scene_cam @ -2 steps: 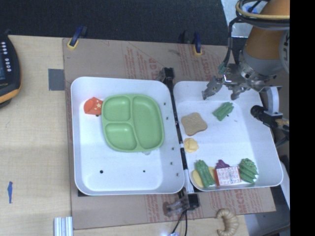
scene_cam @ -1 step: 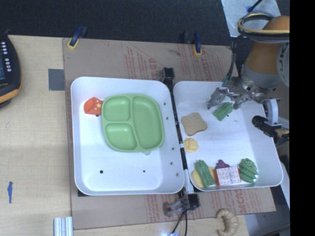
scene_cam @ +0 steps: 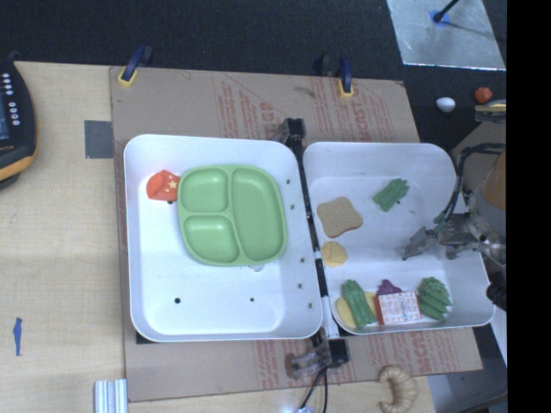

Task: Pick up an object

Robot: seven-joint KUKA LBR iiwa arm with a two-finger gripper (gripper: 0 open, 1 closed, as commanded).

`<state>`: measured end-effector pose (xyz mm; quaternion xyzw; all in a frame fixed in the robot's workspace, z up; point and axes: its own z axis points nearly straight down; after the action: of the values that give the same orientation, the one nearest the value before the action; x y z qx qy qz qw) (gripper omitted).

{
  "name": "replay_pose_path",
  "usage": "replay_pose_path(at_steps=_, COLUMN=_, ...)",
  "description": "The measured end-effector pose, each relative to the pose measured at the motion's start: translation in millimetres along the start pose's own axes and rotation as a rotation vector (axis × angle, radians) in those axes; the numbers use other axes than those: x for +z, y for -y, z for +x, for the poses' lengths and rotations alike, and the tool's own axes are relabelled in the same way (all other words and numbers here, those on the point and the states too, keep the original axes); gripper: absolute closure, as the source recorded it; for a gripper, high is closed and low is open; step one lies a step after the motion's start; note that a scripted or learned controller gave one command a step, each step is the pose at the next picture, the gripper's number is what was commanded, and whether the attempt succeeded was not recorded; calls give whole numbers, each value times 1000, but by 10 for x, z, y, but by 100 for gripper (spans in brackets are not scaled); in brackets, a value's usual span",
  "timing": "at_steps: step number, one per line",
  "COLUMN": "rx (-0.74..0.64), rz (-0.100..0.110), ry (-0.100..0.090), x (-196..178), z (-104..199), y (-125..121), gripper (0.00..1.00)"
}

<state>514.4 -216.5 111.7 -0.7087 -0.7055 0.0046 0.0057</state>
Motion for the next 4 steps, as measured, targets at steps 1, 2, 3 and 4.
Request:
replay_pose_path(at_steps=1, rx=-14, rz=-15, ry=3, x=197, z=147, y=-676, gripper=0)
replay_pose_path(at_steps=2, rx=-12, rz=-20, ry=2, x=164, z=302, y=-1459, gripper=0)
replay_pose_path(at_steps=3, rx=-6, rz=-9, ry=1, x=180, z=89, y=-1188, gripper=0)
replay_pose_path(at_steps=4, rx=-10, rz=-26, ry=6, x=-958, z=80, y=-1436, gripper=0)
